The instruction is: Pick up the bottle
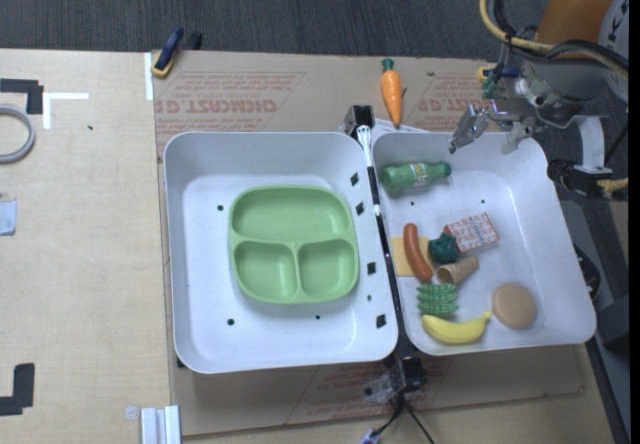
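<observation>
I'm seeing the gripper (pixel 489 128) hovering spread and empty over the right bin (pixel 560 232), bottle (pixel 414 175) lying nearby.

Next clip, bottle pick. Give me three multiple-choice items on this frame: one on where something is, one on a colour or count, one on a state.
1. Where does the green bottle lie?
A. In the right bin, near its far left corner
B. On the green plate
C. On the cardboard outside the bins

2. How many compartments does the green plate have?
A. Two
B. Three
C. Four

3. How does the gripper stand to the bottle?
A. It has lifted the bottle
B. It is pressing the bottle down
C. It is apart from the bottle, over the right bin's far edge

Answers:
1. A: the bottle lies on its side in the right bin, beside the wall shared with the left bin.
2. B: one wide section and two smaller ones.
3. C: bare bin floor shows between gripper and bottle.
</observation>
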`<state>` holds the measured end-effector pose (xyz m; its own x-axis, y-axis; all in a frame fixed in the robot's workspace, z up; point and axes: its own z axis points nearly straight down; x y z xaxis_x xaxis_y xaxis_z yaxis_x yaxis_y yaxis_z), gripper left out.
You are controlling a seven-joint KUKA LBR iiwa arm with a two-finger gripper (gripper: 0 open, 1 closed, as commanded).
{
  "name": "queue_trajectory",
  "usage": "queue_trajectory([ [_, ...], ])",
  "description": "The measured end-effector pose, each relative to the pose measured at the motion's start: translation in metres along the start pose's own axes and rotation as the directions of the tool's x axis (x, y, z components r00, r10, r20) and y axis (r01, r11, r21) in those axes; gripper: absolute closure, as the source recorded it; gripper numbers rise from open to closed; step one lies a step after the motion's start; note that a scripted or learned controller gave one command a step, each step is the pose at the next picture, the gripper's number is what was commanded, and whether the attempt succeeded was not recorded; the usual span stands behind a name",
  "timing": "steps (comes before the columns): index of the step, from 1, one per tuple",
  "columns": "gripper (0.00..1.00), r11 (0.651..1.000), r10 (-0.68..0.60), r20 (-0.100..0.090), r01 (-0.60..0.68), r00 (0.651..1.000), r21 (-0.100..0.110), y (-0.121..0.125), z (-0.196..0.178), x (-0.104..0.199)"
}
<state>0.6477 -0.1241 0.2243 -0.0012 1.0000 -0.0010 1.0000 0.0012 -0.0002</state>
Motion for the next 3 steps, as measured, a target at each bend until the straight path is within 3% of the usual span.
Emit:
queue_trajectory([
  [1, 1.00, 1.000, -0.002, 0.001, 0.002, 1.000, -0.001, 0.000, -0.010, 0.000],
  [2, 1.00, 0.991, -0.131, 0.000, 0.131, 0.991, 0.000, -0.104, -0.061, -0.040],
  [3, 1.00, 0.998, -0.057, 0.000, 0.057, 0.998, 0.000, -0.170, -0.036, -0.098],
])
